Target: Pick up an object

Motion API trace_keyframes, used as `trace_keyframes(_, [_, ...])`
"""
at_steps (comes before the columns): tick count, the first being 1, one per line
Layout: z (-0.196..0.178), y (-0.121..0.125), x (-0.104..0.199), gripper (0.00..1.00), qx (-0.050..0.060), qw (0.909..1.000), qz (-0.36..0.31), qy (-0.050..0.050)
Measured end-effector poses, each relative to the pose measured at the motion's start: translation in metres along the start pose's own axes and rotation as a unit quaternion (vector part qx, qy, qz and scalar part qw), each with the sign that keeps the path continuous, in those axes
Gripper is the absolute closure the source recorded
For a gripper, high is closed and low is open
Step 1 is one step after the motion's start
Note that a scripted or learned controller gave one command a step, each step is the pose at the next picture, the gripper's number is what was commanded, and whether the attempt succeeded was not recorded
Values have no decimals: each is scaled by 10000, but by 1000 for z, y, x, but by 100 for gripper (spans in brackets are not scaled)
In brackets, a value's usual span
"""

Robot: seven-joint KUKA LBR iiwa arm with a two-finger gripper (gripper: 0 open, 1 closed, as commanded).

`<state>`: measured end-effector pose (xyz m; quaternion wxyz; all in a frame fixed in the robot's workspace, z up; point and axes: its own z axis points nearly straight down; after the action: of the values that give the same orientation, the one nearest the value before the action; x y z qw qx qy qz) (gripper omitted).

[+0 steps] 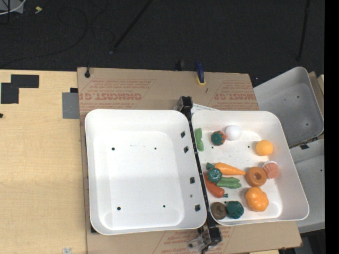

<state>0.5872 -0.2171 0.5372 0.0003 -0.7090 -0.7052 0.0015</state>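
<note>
The right bin (pixel 283 136) holds several toy foods. A white ball (pixel 232 132) and a dark green round piece (pixel 217 138) lie near its back. An orange ball (pixel 264 147) sits to the right. A slim green pod (pixel 198 139) lies by the left wall. Toward the front are a carrot (pixel 229 169), a brown doughnut (pixel 256 176), a pink piece (pixel 270 169), a green pod (pixel 229 182), a red pepper (pixel 214 188), an orange pumpkin shape (pixel 256 199), a dark green lump (pixel 234 209) and a brown disc (pixel 218 210).
The left bin (pixel 95 157) sits beside the right one on a cardboard sheet (pixel 143 91). A black clip strip (pixel 192 157) runs between the bins. A grey metal tray (pixel 294 102) lies at the right. The wooden bench (pixel 37 163) extends to the left.
</note>
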Motion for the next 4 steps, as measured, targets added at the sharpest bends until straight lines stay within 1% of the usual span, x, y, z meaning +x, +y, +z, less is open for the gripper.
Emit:
trace_keyframes(1, [3,-5,91,100,10,10000,-55,18])
trace_keyframes(2, [13,-11,2,100,9,10000,9,-4])
trace_keyframes(3, [-1,25,79,100,-11,10000,-65,15])
trace_keyframes(4, [0,8,24,100,4,10000,-9,4])
